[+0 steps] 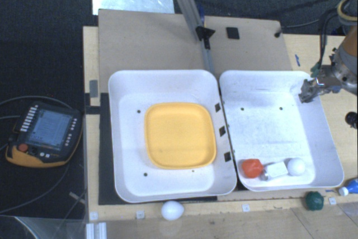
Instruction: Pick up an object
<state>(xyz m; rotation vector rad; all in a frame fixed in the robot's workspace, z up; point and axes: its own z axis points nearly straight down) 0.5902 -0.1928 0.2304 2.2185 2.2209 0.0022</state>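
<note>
In the right bin (268, 115), along its near edge, lie a small red object (251, 168), a white block-like piece (275, 170) and a white ball (296, 165), all close together. My gripper (309, 92) hangs over the right bin's far right rim, well away from those objects. Nothing shows between its dark tips. A yellow square plate (180, 134) rests in the middle of the left bin (126, 137).
A white egg-shaped object (172, 210) and a dark green ball (314, 200) lie on the bench in front of the bins. A teach pendant (43, 137) sits on the floor at left. A slanted metal pole (190, 3) stands behind the bins.
</note>
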